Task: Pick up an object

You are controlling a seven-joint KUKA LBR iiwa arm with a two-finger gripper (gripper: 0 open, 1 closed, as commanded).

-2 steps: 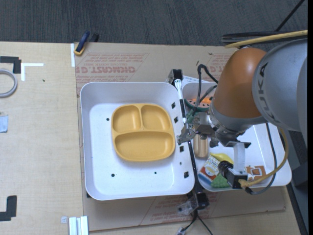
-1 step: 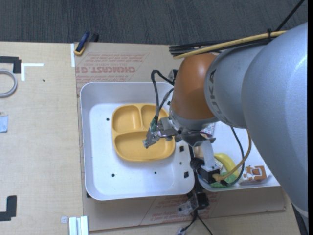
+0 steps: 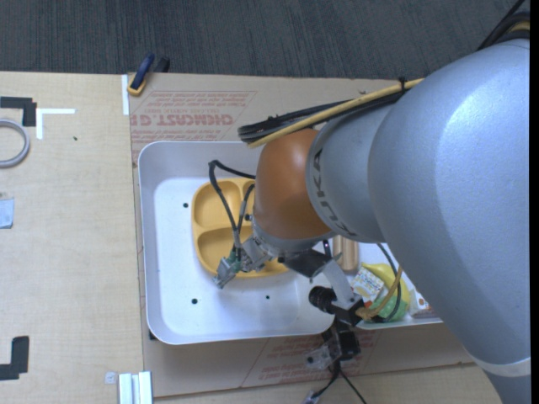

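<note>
A: Open room in the white bin [image 3: 168, 251]?

B: Bare floor along its left side and near edge, wide enough for passage. Low walls all round.

A: Obstructions?

B: Yellow divided tray [image 3: 215, 225] fills the middle. The arm [image 3: 404, 183] overhangs the right half, hiding the floor beneath. End effector [image 3: 229, 268] sits at the tray's near corner. Yellow and green items [image 3: 389, 297] crowd the right end under the wrist cables.
</note>
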